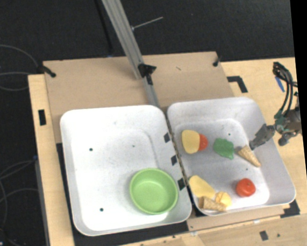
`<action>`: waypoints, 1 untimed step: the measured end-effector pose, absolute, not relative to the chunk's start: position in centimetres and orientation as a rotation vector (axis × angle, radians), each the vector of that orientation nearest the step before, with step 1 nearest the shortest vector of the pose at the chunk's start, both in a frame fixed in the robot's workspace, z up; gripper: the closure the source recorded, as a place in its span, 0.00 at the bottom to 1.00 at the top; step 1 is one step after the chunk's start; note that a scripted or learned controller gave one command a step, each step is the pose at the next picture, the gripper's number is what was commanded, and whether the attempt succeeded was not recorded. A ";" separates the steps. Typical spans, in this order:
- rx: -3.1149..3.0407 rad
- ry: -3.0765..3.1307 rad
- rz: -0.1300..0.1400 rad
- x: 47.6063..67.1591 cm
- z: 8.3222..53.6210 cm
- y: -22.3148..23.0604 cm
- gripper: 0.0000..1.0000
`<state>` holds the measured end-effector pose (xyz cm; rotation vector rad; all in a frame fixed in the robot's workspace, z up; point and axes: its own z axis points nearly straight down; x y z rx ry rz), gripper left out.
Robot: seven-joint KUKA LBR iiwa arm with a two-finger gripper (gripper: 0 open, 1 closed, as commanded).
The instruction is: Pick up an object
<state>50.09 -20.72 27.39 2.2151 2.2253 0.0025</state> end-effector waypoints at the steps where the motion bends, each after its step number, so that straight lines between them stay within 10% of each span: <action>1: 2.216 2.224 0.003 50.1 27.4 -20.7 0.00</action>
